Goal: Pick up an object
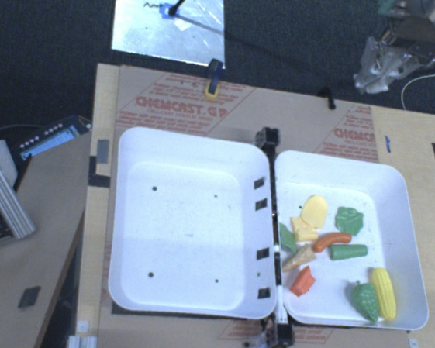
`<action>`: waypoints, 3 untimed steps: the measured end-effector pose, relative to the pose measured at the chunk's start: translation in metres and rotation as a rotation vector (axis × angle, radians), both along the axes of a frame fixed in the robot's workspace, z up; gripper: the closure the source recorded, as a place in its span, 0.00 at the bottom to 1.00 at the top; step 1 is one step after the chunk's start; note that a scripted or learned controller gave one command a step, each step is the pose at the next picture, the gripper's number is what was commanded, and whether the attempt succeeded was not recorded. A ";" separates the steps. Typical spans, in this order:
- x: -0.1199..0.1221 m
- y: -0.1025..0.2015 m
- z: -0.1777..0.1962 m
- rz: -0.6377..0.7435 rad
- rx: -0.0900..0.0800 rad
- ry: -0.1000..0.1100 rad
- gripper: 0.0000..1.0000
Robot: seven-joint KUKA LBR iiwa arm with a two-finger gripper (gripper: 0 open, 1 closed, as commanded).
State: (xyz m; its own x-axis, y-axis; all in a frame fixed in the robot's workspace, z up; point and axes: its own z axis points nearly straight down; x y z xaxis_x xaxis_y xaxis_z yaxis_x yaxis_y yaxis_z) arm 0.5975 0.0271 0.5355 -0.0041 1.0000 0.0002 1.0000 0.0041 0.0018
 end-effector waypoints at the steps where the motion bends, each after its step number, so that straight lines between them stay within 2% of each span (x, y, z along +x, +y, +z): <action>1: 0.062 -0.027 0.000 -0.004 -0.002 -0.005 1.00; 2: 0.055 -0.031 0.000 -0.003 -0.001 0.000 1.00; 3: 0.033 -0.033 0.000 -0.003 0.000 0.000 1.00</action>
State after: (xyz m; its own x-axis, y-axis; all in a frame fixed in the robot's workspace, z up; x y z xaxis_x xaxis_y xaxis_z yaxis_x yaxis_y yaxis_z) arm 0.6301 -0.0061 0.5354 -0.0007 1.0000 0.0003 1.0000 0.0007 0.0016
